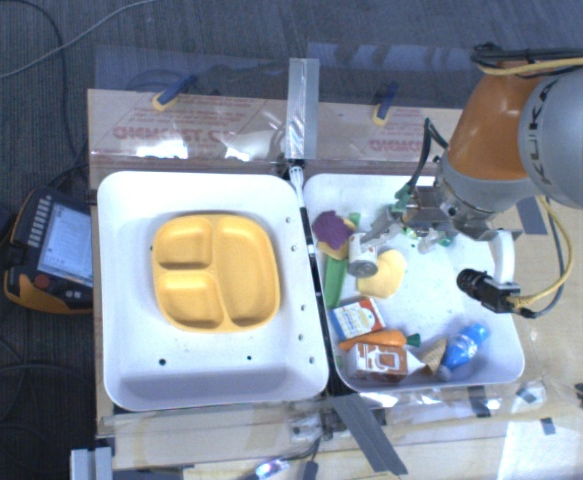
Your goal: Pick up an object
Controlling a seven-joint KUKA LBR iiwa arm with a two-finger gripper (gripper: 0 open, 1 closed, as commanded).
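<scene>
Reaching in from the right, the grey arm with its orange band (pixel 491 133) hangs over the right-hand bin (pixel 491 368), its gripper (pixel 411 226) low among the objects near the bin's upper middle — whether it is apart or together I cannot tell. Just beside it lie a small white cylinder (pixel 362 261) and a pale yellow lump (pixel 385 274), with a purple piece (pixel 331 229) and a green strip (pixel 333 281) toward the bin's left wall. Nearer the front edge sit a small carton (pixel 357 319), an orange-and-brown packet (pixel 378 355) and a blue bottle (pixel 464 349). The left-hand bin (pixel 121 368) holds a yellow divided tray (pixel 216 271).
</scene>
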